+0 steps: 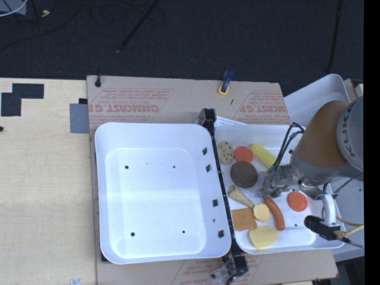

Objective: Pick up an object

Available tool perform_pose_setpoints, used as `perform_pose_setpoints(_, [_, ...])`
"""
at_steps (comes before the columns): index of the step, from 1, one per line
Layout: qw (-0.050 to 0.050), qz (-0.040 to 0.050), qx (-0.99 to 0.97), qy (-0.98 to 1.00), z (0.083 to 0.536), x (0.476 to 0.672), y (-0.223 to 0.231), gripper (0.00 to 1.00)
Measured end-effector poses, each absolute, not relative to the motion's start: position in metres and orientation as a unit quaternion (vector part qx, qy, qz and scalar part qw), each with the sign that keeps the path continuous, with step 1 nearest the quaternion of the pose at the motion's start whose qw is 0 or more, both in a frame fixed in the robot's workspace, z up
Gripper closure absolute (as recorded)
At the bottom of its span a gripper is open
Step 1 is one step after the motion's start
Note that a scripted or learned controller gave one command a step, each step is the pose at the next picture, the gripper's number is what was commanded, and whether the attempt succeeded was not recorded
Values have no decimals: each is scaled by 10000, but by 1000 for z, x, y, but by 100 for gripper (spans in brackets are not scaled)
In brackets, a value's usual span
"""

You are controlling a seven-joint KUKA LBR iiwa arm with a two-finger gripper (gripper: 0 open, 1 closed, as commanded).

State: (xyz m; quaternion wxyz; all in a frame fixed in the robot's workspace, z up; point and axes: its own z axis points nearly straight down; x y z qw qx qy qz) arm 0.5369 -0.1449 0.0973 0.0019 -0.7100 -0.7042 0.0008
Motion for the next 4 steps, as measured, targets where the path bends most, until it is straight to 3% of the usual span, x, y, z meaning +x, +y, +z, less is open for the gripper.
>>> perform_pose_setpoints(1, [1,-4,-7057,-7085,87,590,-87,100])
perform_pose_setpoints(2, [-69,-58,-7062,-7080,382,634,-68,100])
perform_pose_setpoints(4, [-29,-22,-7055,-7087,544,644,-74,100])
